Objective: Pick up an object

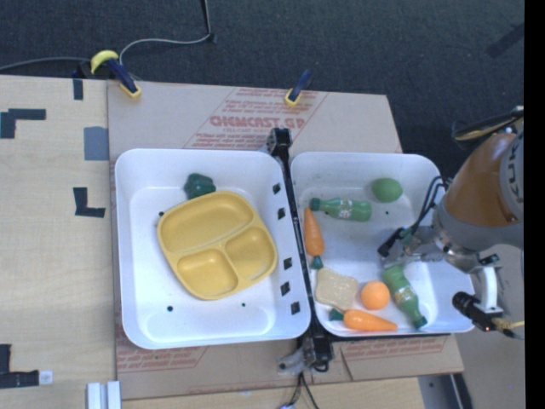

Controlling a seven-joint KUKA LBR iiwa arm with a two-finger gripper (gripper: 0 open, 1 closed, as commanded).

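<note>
Over at the right bin [358, 164], the gripper [398, 247] is parked above a green bottle [403, 295]; grip state can't be told, tbh.

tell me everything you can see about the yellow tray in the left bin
The yellow tray is a divided plate that looks like plastic, with rounded corners and three compartments: one long section along its upper side and two smaller ones below. It lies flat, turned at a slant, on the floor of the left bin, roughly in the middle. Nothing sits in its compartments. A dark green toy lies at its upper edge, touching or nearly so.
</note>
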